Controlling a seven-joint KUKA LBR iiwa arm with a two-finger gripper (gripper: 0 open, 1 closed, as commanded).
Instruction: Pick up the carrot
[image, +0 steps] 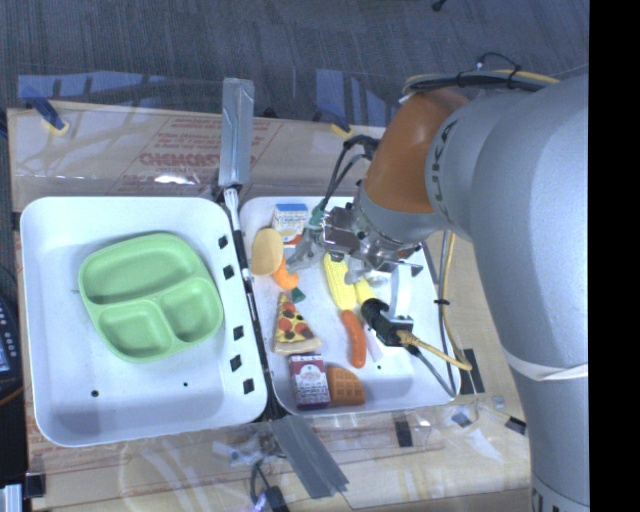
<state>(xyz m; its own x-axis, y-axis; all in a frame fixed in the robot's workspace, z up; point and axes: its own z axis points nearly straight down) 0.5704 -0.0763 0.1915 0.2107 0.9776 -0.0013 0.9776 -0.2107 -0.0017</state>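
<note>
- Cardboard-brown worktop (120, 150) under clear plastic carries two shallow white bins side by side, the left bin (50, 400) and the right bin (425, 385), with grey carpet beyond.
- Nearest the camera in the right bin stand a small dark red box (309, 382) and, touching it on its right, a brown waffle-like piece (346, 385).
- Just behind them lies a pizza slice (291, 325), point aimed away from the camera.
- Right of the slice, apart from it, lies the carrot (354, 338), orange, its long axis running roughly near to far with a slight lean.
- Over the far end of the carrot hangs the tool (372, 282); the carrot lies just toward the camera from it. I cannot tell how the tool stands, for wrist and cabling hide it.
- My judgement: the coming move turns on a short shift toward the camera and a grip set across the carrot's long axis.
- A yellow corn cob (340, 283) lies partly under the tool, close enough to be caught by mistake.
- Farther back sit a tan bread roll (266, 251) and a blue-and-white carton (291, 218).
- In the left bin rests a green divided plate (150, 295), well apart from the carrot.
</note>
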